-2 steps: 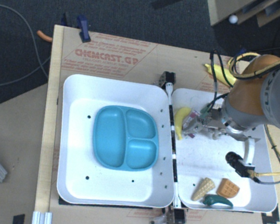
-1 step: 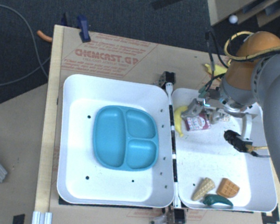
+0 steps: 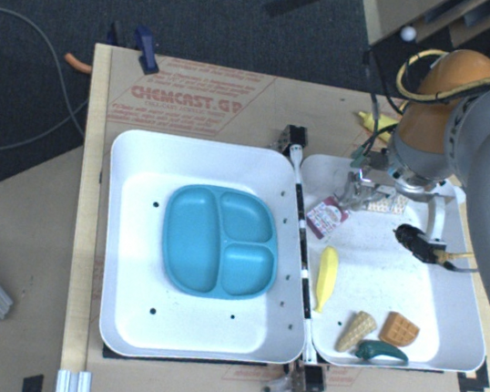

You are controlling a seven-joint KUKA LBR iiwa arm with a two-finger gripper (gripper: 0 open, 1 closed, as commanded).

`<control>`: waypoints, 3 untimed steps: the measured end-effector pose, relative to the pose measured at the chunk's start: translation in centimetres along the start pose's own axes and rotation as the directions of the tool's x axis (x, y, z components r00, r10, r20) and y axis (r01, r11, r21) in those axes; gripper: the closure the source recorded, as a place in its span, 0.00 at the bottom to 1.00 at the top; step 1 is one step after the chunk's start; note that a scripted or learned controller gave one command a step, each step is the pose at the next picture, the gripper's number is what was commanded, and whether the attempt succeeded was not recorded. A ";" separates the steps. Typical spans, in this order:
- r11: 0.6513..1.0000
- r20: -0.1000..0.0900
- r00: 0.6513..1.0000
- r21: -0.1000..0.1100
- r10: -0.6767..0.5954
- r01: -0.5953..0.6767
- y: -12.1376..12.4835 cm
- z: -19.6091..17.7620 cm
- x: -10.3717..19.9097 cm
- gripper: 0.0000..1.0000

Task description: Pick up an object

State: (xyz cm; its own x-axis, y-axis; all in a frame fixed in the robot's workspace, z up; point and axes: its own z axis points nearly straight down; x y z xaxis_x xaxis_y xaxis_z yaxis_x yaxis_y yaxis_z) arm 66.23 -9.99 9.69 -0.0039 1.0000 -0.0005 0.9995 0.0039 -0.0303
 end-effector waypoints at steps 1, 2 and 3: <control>0.999 0.002 1.000 -0.035 0.005 -0.005 -0.7 -6.0 -5.6 1.00; 0.999 0.001 1.000 -0.033 0.004 -0.004 -0.7 -5.8 -5.5 0.00; 1.000 -0.001 1.000 -0.027 0.004 -0.004 0.3 0.4 -6.9 0.00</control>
State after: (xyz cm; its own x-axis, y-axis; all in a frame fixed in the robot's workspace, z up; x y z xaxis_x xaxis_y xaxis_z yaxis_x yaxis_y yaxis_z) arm 66.58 -16.87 9.33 0.0001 1.0000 0.0000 1.0000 -0.0001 -0.0033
